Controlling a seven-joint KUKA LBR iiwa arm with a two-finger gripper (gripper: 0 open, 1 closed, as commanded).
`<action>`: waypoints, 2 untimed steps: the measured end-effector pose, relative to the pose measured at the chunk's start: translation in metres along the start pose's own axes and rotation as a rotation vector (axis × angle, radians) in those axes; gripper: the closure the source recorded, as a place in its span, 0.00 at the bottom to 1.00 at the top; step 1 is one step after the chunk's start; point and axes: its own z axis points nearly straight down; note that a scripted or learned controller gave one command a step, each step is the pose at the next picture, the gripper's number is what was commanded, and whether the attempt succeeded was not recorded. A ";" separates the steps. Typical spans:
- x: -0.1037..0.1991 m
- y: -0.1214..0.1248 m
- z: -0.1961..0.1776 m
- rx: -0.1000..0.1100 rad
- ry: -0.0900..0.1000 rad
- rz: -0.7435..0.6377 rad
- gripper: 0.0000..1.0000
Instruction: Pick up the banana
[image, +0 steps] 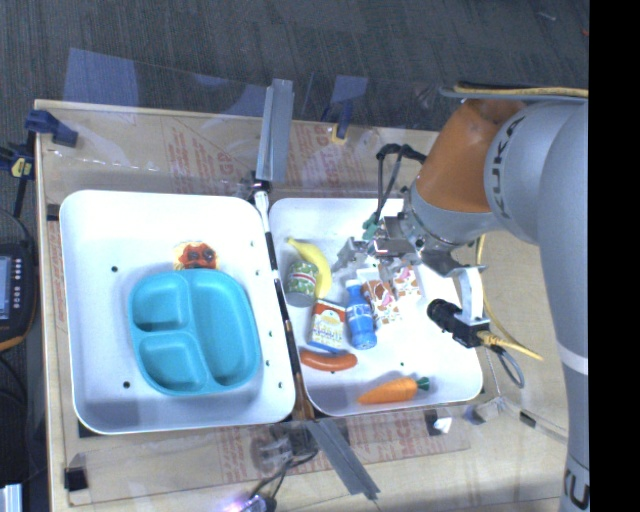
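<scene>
the banana (312, 262) lies in the upper left part of the right bin (455, 385), close to the wall shared with the left bin (90, 300), its length running from upper left to lower right. just below and left of it sits a small green-topped can (299, 281), touching or nearly touching it. the gripper (372, 243) hangs over the upper middle of the right bin, to the right of the banana and apart from it; whether its fingers are spread or closed cannot be told from this angle, and nothing is seen between them. below the gripper are a blue bottle (359, 316), a red-and-white carton (327, 324) and a patterned packet (393, 292). a sausage (328, 360) lies lower in the bin, and a carrot (391, 391) rests near the bottom edge. the left bin holds a blue divided tray (193, 331) and a small orange-and-dark toy (197, 256) just above it.
</scene>
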 end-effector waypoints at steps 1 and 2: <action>0.010 0.056 0.096 0.000 -0.002 -0.055 0.00; 0.011 0.056 0.085 -0.001 -0.003 -0.061 1.00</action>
